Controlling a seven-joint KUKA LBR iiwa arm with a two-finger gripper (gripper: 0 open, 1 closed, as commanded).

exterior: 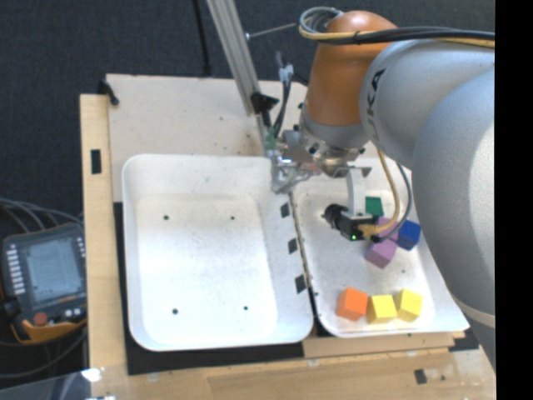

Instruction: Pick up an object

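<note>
Several small blocks lie in the right bin (329, 265). A green block (374, 206) sits near the back, with a purple block (381, 252) and a blue block (408, 235) just in front of it. Along the front wall stand an orange block (352, 303) and two yellow blocks (382, 307) (410, 304) in a row. My gripper (286, 173) hangs over the back left corner of the right bin, close to the divide between the bins and well left of the blocks. The arm's wrist hides part of the bin's back.
The left bin (133, 177) lies beside the right one. A slanted metal rail (233, 48) rises behind the bins near the gripper. A teach pendant (46, 273) rests off the bench at the left.
</note>
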